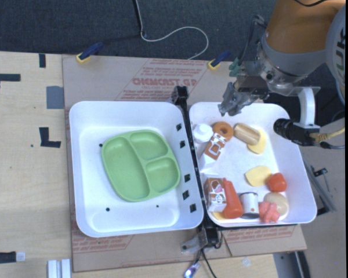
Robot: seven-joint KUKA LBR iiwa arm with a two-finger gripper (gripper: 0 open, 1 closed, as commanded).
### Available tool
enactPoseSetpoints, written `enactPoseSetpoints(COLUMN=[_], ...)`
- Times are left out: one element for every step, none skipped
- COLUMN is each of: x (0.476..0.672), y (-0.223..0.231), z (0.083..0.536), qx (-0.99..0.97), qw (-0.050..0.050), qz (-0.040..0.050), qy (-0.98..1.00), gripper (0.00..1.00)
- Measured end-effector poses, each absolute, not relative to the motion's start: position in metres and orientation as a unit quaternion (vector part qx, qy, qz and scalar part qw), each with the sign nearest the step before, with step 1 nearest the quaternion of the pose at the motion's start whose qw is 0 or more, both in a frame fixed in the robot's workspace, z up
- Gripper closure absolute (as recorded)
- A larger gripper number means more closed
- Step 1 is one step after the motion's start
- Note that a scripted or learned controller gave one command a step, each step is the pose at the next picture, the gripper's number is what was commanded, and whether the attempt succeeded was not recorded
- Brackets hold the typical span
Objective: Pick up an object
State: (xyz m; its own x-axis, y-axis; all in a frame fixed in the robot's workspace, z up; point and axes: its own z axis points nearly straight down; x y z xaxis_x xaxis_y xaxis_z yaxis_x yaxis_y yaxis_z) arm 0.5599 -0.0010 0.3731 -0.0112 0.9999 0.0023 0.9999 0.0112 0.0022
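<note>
Pale wood makes up the surface (23, 172), with a brown cardboard sheet (156, 83) laid over it to carry two shallow white bins pushed edge to edge, so that a thing lifted out of one has only a short way to travel to the other. In the left bin (84, 155) lies a green divided tray (140, 164), flat and bare, apparently there to receive things.

All the candidates for picking sit in the right bin (293, 155). Along its far side are a small white cap-like piece (201, 132), a brown ring like a doughnut (222, 128), a small printed carton (214, 148) just below it, and a tan bread roll (247, 134) resting against a yellow piece (257, 146). Nearer the camera lie a yellow wedge (257, 175), a red tomato-like ball (276, 182), a red bottle (232, 204), a small can (249, 202) and a few crowded items at the front edge.

At the bin's far rim, just beyond the doughnut and roll, hangs the pincer (231, 105), tilted towards them. Its dark fingers appear slightly parted and nothing sits between them. My judgement is that the arm is placed for a descent on that far cluster; the tight packing there risks a finger landing on a neighbour.
</note>
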Motion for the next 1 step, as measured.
enactPoseSetpoints(x=[0.4819], y=[0.0566], z=[0.4141], qx=[-0.703], qw=[0.001], qz=[0.0003], qy=[-0.711], gripper=[1.00])
